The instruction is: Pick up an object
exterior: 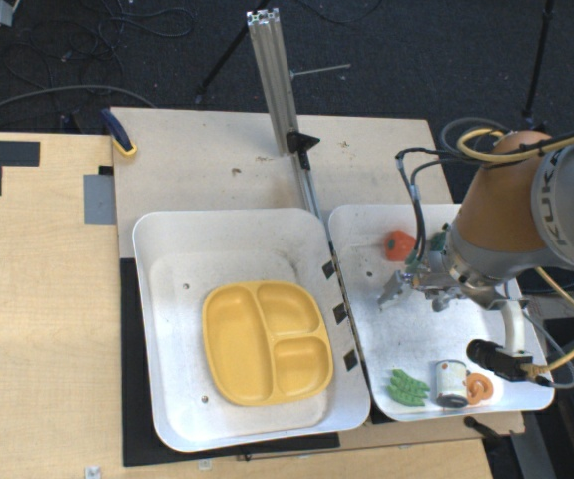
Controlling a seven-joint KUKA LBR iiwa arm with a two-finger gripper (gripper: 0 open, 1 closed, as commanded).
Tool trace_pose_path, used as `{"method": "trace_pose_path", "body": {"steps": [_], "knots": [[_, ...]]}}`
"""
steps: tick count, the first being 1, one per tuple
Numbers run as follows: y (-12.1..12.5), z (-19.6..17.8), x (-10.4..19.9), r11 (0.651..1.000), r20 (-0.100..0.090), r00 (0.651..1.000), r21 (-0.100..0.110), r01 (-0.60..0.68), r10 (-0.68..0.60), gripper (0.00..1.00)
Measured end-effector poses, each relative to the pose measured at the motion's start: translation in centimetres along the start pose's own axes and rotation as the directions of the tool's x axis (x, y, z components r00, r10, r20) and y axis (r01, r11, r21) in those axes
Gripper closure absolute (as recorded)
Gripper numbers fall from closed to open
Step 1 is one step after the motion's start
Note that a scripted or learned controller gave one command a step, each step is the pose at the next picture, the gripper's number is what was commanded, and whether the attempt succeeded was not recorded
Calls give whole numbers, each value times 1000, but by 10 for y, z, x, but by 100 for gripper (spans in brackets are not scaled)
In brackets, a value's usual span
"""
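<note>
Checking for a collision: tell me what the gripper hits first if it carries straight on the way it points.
The gripper points down at the right bin. Bare bin floor looks first; the red object sits just beside, though depth is unclear.

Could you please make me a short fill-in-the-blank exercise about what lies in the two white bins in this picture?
1. The yellow tray with three compartments lies in the ____ bin of the view.
2. The green object lies in the right bin, near its ____ edge in the view.
3. The red object lies in the same bin as the ____ object.
4. The arm's gripper is above the ____ bin.

Missing words: left; lower; green; right
</note>
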State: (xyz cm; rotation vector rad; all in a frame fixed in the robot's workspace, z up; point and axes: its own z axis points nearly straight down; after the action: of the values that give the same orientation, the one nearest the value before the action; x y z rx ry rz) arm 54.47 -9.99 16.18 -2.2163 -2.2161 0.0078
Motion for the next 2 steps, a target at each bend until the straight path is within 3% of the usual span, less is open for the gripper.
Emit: {"method": "trace_pose_path", "body": {"steps": [1, 2], "knots": [[-3, 64, -2, 1000, 0, 1000, 0, -1, 1, 0], [-2, 70, -3, 1000, 0, 1000, -8, -1, 1, 0]]}}
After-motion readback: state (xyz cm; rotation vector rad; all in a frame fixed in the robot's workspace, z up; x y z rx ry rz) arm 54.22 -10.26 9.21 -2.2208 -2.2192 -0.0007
